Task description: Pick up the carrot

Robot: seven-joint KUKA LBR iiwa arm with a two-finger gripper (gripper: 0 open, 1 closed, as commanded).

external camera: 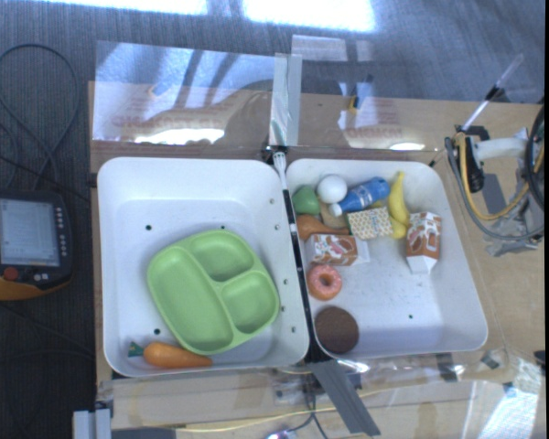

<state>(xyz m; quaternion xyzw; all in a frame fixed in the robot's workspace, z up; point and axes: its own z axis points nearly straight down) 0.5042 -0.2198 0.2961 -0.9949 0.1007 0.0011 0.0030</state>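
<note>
Here, the carrot (174, 356) lies in a corner of the left bin (119, 236), just beside the green plate (212, 291); the gripper's state cannot be told.

We saw a light brown wooden bench (366, 126) carrying two shallow white plastic bins side by side, their inner rims touching along the middle. The left bin (128, 208) and the right bin (457, 318) both sat flat on its top. Behind them, clear plastic panels (183, 99) stood upright on the bench, and a grey bracket (348, 405) lay at its front edge.
</note>
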